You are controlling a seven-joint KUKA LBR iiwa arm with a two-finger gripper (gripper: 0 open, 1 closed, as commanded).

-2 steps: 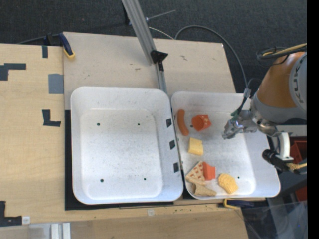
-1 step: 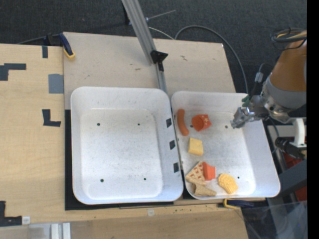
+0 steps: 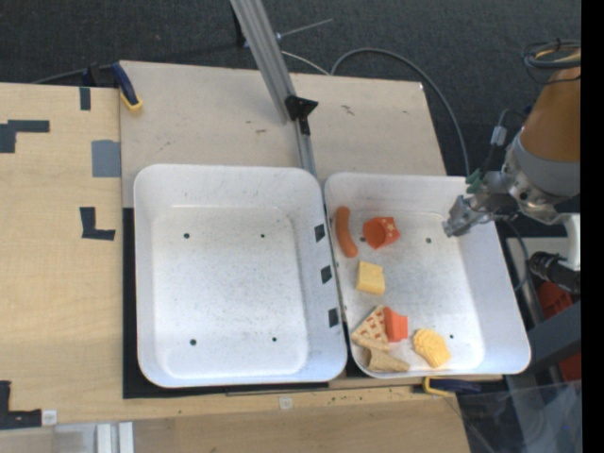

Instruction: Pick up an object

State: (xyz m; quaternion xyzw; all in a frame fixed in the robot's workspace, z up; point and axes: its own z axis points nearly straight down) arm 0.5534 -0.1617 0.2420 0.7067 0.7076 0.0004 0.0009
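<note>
The right bin [image 3: 472,281] holds several toy foods: an orange sausage [image 3: 346,230], a red pepper-like piece [image 3: 380,232], a yellow cheese block [image 3: 371,277], a pizza slice [image 3: 372,329] with a small red piece [image 3: 396,326] beside it, a tan cracker [image 3: 386,360] and a yellow corn cob [image 3: 431,347]. My gripper [image 3: 460,218] hangs over the bin's upper right part, to the right of the red piece and apart from it. Nothing shows between its fingers.
The left bin [image 3: 226,272] lies beside the right one. A slanted metal pole [image 3: 269,55] crosses the bench behind the bins. A cable [image 3: 415,69] loops at the back right. Red gear [image 3: 552,295] stands off the bench at the right.
</note>
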